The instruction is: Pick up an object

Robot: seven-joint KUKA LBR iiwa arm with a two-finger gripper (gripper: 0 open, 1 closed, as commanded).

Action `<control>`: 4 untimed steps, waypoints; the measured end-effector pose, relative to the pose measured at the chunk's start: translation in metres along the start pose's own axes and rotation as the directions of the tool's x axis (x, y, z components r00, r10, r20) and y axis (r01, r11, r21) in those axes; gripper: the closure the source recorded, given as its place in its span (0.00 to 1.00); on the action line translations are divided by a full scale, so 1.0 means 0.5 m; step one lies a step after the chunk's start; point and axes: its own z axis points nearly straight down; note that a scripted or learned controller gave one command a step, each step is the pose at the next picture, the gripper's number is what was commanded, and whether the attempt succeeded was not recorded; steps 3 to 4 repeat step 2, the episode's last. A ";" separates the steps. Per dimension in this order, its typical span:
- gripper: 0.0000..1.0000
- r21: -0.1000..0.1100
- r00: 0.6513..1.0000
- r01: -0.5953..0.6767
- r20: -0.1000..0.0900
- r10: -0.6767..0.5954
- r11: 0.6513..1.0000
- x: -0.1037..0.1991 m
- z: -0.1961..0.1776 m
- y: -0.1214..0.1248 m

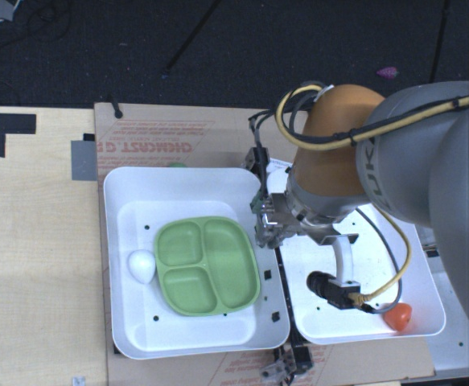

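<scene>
1. The grey arm (411,159) comes in from the right. Its gripper (268,223) hangs over the wall where the two bins meet.
2. I can't make out whether the gripper is spread wide or pinched closed.
3. A green plate (206,265) lies in the left bin (129,336), with a white egg (141,265) just beside its left edge.
4. A small orange thing (397,316) sits in the near corner of the right bin (322,328).

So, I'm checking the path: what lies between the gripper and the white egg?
In the camera view, the green tray lies between the gripper and the egg; nothing else sits on that stretch.
</scene>
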 end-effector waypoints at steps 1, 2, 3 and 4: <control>1.00 0.000 1.000 0.001 0.001 -0.001 1.000 0.105 0.006 -0.011; 0.00 -0.001 1.000 -0.002 0.002 0.002 1.000 0.101 0.005 -0.011; 0.00 -0.001 1.000 -0.002 0.002 0.002 1.000 0.101 0.005 -0.011; 0.00 -0.001 1.000 -0.002 0.002 0.002 1.000 0.101 0.005 -0.011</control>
